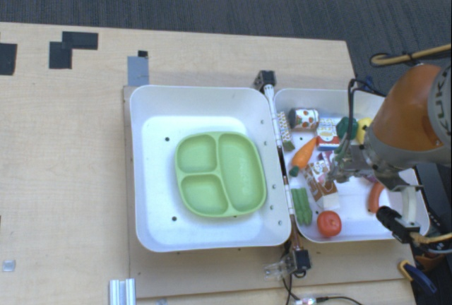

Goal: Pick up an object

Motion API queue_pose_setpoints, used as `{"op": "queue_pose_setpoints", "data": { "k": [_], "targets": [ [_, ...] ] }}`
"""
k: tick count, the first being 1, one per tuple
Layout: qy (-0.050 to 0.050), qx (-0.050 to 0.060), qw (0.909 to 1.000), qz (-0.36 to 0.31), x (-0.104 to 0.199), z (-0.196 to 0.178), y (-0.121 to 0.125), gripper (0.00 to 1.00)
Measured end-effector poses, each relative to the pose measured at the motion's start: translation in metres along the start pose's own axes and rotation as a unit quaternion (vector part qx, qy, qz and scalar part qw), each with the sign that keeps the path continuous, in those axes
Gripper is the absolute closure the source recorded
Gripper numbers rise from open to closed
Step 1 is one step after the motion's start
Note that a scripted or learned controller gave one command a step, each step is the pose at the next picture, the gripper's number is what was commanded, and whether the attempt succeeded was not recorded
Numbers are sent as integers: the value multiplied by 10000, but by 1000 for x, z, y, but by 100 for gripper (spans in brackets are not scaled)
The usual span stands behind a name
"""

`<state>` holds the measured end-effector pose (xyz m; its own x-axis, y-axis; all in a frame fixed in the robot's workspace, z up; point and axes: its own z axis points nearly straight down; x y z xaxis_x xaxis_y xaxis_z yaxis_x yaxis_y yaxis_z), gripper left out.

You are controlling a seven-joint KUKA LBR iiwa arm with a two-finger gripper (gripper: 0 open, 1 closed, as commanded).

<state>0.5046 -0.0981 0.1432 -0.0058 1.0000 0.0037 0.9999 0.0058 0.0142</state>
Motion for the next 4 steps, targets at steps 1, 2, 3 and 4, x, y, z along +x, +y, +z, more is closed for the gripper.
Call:
{"op": "queue_pose_setpoints", "data": {
  "k": [1,2,3,4],
  "targets": [
    [1,2,10000,-4,0,0,0,0],
    [-23,-1,10000,27,10,54,-14,0],
    [-27,-19,10000,12,11,44,-13,100],
    [-11,55,10000,5,86,-41,62,100]
  ]
}}
